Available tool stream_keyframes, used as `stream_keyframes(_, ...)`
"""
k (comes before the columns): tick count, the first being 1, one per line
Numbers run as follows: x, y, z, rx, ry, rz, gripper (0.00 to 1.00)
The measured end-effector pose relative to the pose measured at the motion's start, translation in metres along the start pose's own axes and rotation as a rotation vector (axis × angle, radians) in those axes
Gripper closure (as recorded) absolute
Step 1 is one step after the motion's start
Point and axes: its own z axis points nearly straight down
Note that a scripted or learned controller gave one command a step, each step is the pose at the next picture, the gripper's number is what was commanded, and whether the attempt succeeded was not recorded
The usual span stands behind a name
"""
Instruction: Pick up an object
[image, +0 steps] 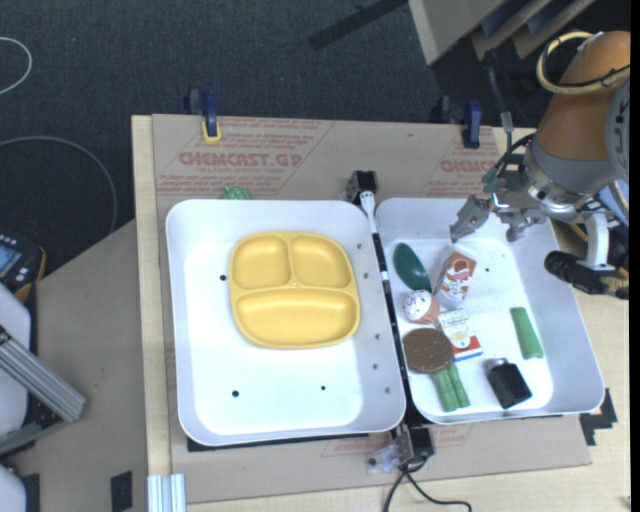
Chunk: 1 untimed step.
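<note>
The things to pick lie in the right bin (560, 330), clustered in its middle and lower part; a dark green oval object (410, 266) sits tilted near the bin's left wall, and just right of it a red-and-white packet (457, 278) stands at a slant; below these lie a small round white piece (417, 304), a pale yellowish packet (456, 328) with a red-and-blue edge, and a brown round disc (428, 350) touching a green stick (451, 387) that points toward the bin's lower rim; a black block (509, 383) lies near the lower right, and a second green stick (526, 332) lies apart by the right side.

The gripper (494, 218) hangs over the upper part of the right bin, above and to the right of the red-and-white packet; its two fingers are spread apart, one slanting down-left and one toward the right, with nothing between them; it is released and touches none of the objects as far as the slant view lets one judge.

The arm (585, 120) comes in from the upper right, its orange band above the grey wrist.

The left bin (200, 380) holds a yellow divided tray (294, 289) with three compartments, set in its upper half; both bins rest side by side on a brown board (300, 150) printed with red lettering, held by blue clamps (208, 108) at the far edge.
</note>
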Motion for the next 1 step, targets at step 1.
stream_keyframes(1,-0.0174,-0.0414,0.1124,0.008,0.002,0.004,0.0)
